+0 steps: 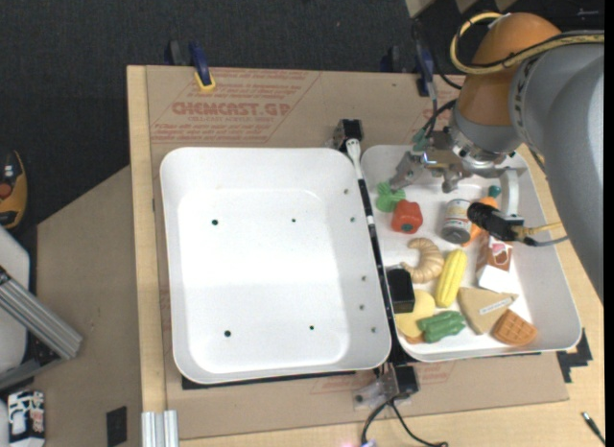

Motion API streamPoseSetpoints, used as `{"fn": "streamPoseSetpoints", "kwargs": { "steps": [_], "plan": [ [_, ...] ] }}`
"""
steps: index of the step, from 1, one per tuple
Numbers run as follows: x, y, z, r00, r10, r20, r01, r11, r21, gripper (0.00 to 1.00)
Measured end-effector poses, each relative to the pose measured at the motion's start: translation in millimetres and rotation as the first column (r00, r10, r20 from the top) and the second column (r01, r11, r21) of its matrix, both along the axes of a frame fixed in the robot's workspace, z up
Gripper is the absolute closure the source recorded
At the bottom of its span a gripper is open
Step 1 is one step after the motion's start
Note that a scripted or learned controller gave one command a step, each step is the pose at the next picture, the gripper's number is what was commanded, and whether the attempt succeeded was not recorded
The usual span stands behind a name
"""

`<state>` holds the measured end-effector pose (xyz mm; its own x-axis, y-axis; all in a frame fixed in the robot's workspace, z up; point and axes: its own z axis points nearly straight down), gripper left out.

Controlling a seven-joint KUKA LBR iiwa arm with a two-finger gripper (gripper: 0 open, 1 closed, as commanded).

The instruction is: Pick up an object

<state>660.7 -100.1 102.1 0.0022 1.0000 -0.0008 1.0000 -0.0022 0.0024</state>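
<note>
The right bin holds several toy foods. At its back sit a green piece, a red pepper and a small can. Further forward lie a croissant, a corn cob, a green pepper, a bread wedge and a waffle. My gripper hangs over the back of this bin, just behind the red pepper and the can. It stands open, and nothing shows between its fingers.
The left white bin lies beside the right one, with a black divider clip at the back between them. A black block sits by the right bin's left wall. The arm covers the right rear.
</note>
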Motion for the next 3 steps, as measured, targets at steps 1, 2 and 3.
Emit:
{"fn": "streamPoseSetpoints", "kwargs": {
  "steps": [1, 2, 3],
  "plan": [
    [-39, 6, -18, 1.0, 0.0, -0.007, 0.0, 1.0, 0.002, 0.0],
    [-37, 5, -7, 1.0, 0.001, -0.001, -0.001, 1.0, 0.001, 1.0],
    [10, 58, 90, 1.0, 0.009, 0.012, -0.009, 1.0, 0.001, 1.0]
  ]
}}
